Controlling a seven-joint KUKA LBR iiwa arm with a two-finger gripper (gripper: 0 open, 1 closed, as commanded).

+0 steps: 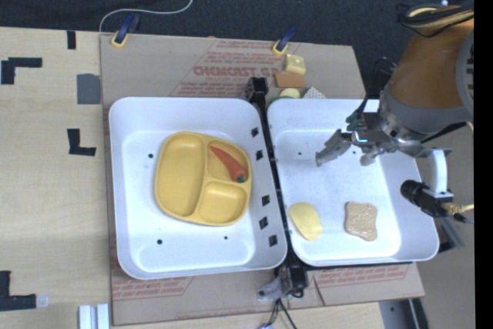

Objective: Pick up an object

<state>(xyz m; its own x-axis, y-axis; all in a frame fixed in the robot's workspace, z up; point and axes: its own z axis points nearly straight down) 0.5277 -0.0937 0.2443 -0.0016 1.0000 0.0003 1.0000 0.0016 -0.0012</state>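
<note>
The hand [351,153] hangs over the right bin [408,246], fingers spread apart with nothing between them; a yellow lump [306,221] and tan biscuit [360,220] lie nearer.

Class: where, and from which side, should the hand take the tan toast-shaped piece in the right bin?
Probably straight from above, fingers across its two opposite edges. The toast piece lies flat on the right bin floor, apart from the yellow piece.
</note>
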